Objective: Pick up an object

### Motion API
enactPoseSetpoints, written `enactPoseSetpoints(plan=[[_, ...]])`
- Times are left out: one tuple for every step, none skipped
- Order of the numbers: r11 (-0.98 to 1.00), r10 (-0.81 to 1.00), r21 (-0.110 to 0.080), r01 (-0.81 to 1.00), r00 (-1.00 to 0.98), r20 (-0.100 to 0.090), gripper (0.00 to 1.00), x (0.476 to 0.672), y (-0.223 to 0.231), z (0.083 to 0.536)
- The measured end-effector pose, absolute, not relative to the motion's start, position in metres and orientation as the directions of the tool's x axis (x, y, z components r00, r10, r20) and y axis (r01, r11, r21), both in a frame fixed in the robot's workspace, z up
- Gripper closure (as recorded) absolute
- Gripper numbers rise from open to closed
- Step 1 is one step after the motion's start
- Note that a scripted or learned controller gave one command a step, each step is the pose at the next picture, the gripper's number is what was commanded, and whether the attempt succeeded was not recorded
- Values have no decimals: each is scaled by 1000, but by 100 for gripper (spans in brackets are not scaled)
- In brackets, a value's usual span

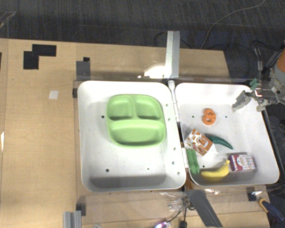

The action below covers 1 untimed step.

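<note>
Tool point(249, 100) at 2 o'clock of right bin point(270, 141), open, holding nothing. Banana point(215, 172) at 6 o'clock: prob. light, smooth, slightly soft; grip across its mid-section, w/ gentle squeeze.

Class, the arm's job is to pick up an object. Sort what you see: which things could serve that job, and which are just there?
For the job: gripper, pretzel, snack packet, green pepper, banana, purple carton, cucumber.

Just there: green divided plate, left bin, right bin.
</note>
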<state>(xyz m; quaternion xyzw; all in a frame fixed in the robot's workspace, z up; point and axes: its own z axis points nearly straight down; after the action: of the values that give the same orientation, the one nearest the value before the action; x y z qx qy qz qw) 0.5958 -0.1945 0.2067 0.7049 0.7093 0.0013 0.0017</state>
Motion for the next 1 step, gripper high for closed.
enactPoseSetpoints(plan=[[45, 999, 8, 999, -45, -2, 0, 613, -157, 97]])
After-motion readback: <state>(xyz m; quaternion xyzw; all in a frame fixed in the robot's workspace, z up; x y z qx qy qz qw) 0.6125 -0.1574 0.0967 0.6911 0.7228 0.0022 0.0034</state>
